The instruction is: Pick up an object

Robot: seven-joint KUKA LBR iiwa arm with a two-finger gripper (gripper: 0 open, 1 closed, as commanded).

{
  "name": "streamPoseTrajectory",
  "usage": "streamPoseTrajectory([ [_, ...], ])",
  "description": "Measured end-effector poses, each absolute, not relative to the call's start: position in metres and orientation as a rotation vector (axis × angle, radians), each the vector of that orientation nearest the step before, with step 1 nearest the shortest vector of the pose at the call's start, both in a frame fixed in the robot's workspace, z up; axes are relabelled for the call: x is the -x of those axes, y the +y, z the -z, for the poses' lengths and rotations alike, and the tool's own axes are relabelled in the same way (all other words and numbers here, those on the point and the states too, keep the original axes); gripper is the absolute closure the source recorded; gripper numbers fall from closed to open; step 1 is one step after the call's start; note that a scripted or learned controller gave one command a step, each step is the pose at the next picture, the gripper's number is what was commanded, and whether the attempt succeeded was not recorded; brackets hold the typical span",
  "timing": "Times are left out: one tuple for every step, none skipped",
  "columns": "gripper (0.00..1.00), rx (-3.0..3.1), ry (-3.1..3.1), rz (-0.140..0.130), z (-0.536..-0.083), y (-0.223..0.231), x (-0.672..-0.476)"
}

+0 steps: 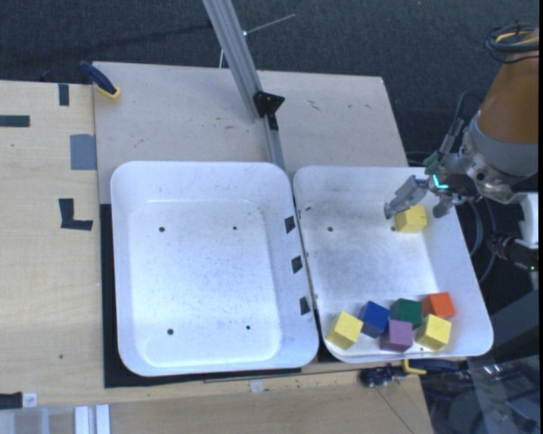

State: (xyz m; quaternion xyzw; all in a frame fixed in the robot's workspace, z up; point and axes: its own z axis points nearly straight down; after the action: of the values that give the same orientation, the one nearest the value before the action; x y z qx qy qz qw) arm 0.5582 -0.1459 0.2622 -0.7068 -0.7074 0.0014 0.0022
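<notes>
Yellow block point(411, 219) sits at the gripper point(405, 204) in the right bin point(362, 197), upper part, and looks lifted a little off the floor. I read the jaws as pinching it from above, though their tips are small here. So I judge the grasp made and the lift underway. Five more blocks point(394, 323) lie clustered at that bin's near edge.
</notes>
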Motion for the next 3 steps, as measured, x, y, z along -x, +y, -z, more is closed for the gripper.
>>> streamPoseTrajectory([
  [0.0,2.219,-2.223,-0.001,-0.264,-0.146,-0.559],
  [0.0,2.218,-2.219,-0.006,-0.218,-0.138,-0.559],
  [0.0,2.217,-2.219,-0.007,-0.171,-0.131,-0.553],
])
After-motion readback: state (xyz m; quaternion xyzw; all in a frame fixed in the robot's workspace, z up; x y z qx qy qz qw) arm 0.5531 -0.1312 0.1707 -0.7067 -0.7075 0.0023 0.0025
